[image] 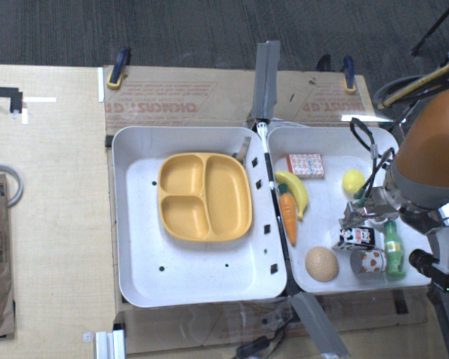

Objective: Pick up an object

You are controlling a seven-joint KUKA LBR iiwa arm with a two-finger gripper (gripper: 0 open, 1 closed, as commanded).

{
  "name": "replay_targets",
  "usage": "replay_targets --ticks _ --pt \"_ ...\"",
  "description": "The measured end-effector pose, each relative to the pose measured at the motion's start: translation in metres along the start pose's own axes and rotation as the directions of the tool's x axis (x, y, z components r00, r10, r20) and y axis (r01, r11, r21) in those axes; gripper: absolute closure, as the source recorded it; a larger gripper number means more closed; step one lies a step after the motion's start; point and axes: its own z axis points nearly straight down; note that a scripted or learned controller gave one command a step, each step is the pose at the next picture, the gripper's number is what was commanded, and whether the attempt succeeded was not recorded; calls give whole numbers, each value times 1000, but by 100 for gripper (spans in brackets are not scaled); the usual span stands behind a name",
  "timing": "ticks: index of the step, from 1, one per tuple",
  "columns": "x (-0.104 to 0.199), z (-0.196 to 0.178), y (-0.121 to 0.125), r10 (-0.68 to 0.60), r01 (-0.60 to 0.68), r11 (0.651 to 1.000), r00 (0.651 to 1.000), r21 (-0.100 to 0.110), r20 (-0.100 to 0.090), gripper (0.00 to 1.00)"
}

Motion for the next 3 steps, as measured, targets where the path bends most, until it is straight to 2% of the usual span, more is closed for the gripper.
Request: replay_targets --ticks 1,2,3 --pt "-1 -8 0 2 -2 1000 1000 1 1 100" --pt "22 2 52 -89 89 996 996 0 1 100" --pt "11 -3 1 -98 98 995 995 1 0 100"
